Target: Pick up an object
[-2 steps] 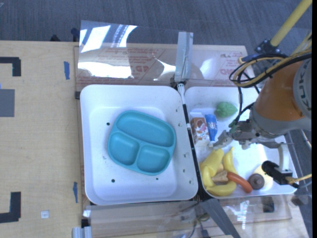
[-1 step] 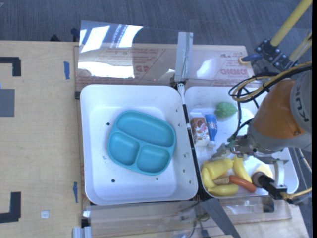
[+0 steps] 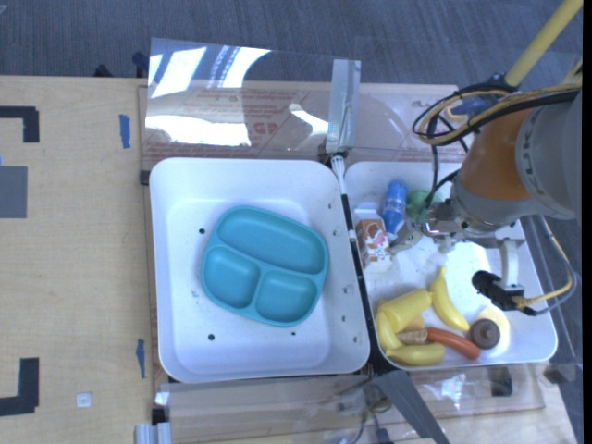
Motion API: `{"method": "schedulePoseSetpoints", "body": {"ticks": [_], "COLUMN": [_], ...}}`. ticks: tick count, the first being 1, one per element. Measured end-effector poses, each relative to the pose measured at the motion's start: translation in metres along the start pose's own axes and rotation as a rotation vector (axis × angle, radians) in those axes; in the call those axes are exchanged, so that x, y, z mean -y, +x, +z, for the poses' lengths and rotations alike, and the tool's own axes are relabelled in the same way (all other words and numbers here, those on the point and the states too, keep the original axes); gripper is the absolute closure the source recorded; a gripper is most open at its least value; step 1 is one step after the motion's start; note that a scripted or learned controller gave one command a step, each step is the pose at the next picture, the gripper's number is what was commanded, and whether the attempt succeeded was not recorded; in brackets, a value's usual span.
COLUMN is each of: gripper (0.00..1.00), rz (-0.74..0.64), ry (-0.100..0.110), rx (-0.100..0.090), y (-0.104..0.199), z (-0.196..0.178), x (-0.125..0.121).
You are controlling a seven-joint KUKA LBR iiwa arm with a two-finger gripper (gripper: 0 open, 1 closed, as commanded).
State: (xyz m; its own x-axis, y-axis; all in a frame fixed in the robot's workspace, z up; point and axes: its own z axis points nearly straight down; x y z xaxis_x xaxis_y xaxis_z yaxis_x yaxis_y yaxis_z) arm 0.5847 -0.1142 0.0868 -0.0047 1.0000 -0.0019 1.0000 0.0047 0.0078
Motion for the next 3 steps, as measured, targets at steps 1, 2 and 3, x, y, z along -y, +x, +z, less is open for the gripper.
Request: {"method": "schedulePoseSetpoints", "body": {"ticks": [1,2,3], "gripper": [0.00,1.00,1.00], "rz": [0.032,0.034,0.054], "ry": [0.003,-0.003,0.002], "rx": [0.001,0.002,-0.004], "y": [-0.020,-0.021,0.066], "z": [-0.001,-0.011,-0.119], "x": [0.055,0.052,0.040]}}
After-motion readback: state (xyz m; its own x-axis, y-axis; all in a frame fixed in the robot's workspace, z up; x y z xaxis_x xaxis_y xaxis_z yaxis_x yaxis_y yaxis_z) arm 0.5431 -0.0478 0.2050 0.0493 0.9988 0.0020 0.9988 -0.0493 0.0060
